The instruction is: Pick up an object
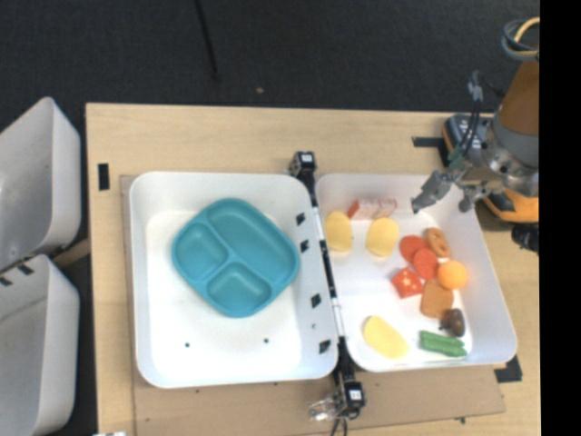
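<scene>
I watch from one fixed camera above the desk (209, 134), angled down over both white bins (163, 361), probably from moderate height; the arm (519, 107) enters at right.

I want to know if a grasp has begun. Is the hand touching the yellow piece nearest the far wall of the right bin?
Apart. In the camera view the hand sits at the right bin's far right corner, with bare white floor between it and the yellow piece.

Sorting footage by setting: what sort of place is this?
Probably a robotics lab bench: two shallow white bins, small toy food pieces beside a blue divided plastic tray, and a grey arm's gripper.
</scene>
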`<state>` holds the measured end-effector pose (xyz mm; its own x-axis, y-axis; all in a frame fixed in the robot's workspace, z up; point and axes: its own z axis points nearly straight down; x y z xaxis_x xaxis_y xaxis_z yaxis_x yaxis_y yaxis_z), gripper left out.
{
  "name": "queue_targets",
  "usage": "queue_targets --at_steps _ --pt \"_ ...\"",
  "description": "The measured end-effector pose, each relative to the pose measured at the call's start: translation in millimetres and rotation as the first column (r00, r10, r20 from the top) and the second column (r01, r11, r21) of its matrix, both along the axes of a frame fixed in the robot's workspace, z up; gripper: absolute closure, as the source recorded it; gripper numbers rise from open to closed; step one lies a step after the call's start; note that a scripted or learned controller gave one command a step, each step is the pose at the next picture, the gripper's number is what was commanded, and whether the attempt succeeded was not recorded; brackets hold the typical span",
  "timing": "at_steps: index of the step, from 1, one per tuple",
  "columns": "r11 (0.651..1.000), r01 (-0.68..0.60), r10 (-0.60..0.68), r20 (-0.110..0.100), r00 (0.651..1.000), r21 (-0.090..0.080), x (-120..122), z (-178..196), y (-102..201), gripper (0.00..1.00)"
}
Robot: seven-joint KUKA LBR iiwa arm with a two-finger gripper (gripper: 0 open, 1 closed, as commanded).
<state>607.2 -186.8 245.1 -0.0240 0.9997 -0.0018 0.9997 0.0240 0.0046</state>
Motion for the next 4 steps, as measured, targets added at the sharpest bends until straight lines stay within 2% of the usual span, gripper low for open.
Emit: queue_targets --at_steps 1,3,4 --pt "1.0 0.0 0.0 -0.002 1.0 0.0 -0.1 -2.3 -0.1 0.0" --pt "1.0 0.025 -0.025 -0.009 1.0 0.0 -15.7 -108.9 4.1 0.0" --pt "1.0 0.026 -0.026 0.001 1.0 -0.003 -13.8 -141.6 1.7 0.0"
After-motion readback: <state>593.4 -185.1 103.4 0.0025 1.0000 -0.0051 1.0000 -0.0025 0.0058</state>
